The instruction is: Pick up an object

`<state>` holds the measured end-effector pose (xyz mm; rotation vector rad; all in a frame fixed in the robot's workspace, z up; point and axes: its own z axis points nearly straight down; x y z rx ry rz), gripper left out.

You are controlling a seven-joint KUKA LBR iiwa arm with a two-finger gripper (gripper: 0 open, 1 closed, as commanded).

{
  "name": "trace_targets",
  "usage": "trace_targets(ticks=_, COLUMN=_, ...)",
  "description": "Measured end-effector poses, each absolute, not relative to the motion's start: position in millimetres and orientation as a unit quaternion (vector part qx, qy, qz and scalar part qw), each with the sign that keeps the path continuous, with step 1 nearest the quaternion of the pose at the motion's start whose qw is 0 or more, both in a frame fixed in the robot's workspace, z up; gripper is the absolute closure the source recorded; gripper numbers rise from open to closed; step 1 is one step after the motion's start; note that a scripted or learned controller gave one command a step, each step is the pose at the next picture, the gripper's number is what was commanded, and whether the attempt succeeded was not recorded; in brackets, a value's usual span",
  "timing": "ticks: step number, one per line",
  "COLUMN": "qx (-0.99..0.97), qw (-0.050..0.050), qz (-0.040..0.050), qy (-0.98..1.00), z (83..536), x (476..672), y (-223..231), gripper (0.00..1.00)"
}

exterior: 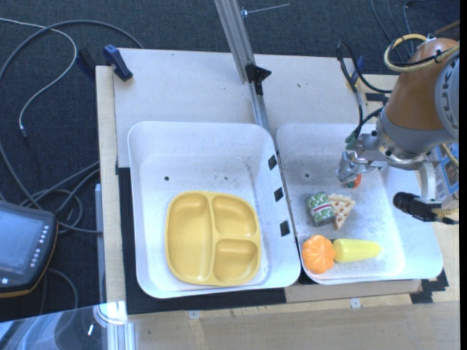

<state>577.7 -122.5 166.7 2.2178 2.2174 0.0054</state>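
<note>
Pincer (350, 172), grip state unclear, hovers just above the green-patterned can (319, 207).

1. Yellow tray (213, 238), divided into compartments, in white left bin (193, 144).
2. Orange pumpkin (318, 254) and pale yellow corn (356, 250) in white right bin (306, 148).
3. Green patterned can (319, 208); tan pizza slice (341, 209) with red and green spots.
4. Grey arm (419, 100) with orange band.
5. Blue clamp (117, 61) on off-white desk (182, 86).

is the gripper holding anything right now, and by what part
Cannot be told: the gripper is over the right bin, apart from the toys.
</note>
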Motion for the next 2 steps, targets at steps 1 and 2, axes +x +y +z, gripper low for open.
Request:
trace_targets(ticks=1, qx=0.707, qw=0.003, qz=0.0018, qy=0.707, z=212.5, x=581.9, y=-128.1, gripper=1.00)
trace_targets(ticks=2, qx=0.707, qw=0.003, qz=0.0018, qy=0.708, z=253.4, x=583.2, y=-128.0, gripper=1.00)
